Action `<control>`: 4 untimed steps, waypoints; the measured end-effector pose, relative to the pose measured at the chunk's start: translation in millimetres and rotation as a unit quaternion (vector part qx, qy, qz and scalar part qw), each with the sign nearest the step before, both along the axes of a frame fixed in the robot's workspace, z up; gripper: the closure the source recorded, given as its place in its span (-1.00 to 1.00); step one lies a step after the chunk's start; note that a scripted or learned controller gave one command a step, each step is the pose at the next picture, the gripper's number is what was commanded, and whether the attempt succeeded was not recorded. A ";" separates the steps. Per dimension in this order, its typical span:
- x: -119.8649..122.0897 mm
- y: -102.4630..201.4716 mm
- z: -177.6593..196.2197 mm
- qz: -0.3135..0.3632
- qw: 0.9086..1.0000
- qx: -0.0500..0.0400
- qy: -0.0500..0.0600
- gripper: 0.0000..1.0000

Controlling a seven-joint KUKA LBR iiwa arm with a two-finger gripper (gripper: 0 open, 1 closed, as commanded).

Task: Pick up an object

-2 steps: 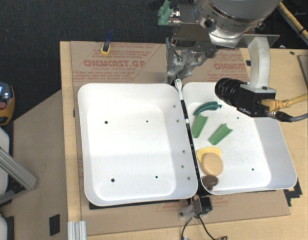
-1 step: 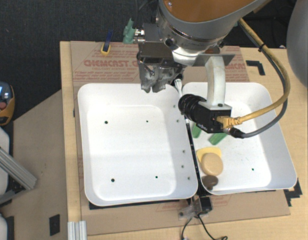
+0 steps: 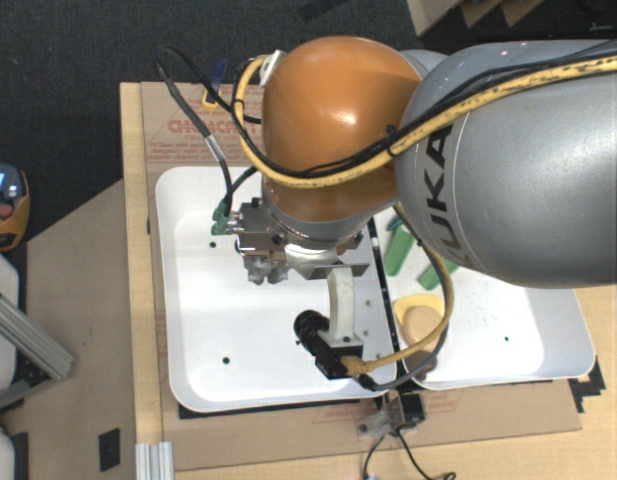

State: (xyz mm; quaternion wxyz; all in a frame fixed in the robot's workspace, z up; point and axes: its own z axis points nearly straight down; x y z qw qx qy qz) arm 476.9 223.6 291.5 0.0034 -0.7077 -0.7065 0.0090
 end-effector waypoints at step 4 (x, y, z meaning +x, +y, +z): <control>22.7 -28.4 235.1 0.004 1.000 0.006 -0.012 1.00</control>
